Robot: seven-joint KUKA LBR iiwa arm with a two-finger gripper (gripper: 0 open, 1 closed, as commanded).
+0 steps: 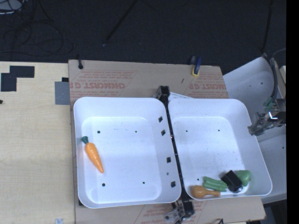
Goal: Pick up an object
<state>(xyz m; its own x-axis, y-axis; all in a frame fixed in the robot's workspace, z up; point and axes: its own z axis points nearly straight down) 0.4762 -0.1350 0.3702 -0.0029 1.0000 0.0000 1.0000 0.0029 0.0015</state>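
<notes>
The bench (32,139) carries two shallow white bins side by side. The left bin (119,107) holds one item: an orange toy carrot (94,157) with a green top, lying near the bin's left wall, well apart from everything else. The right bin (210,107) holds a cluster in its near right corner: a tan gourd-shaped piece (204,192), a green pod-shaped piece (215,184), a black block (231,180) and a green rounded piece (243,176), all touching or just beside one another. At the right edge of the view, outside the right bin and beyond its rim, sits the hand (262,124); whether it is open or closed cannot be told, and nothing is visible in it. Judged from this layout, no object is lifted yet; approach, grasp and lift all remain.
</notes>
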